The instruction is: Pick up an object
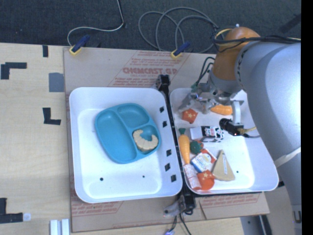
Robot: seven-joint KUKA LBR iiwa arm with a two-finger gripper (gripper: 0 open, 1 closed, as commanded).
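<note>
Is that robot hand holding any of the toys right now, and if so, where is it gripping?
It cannot be told: the gripper sits low in the right bin, just above a small red toy, with its tips blurred.

I have one camera only, fixed above the bench and looking down at a slant. It takes in both the left bin [78,146] and the right bin [254,168] fully, at a middle distance. The arm [266,77] enters from the right side, and the dark floor [58,9] lies at the top edge.
</note>
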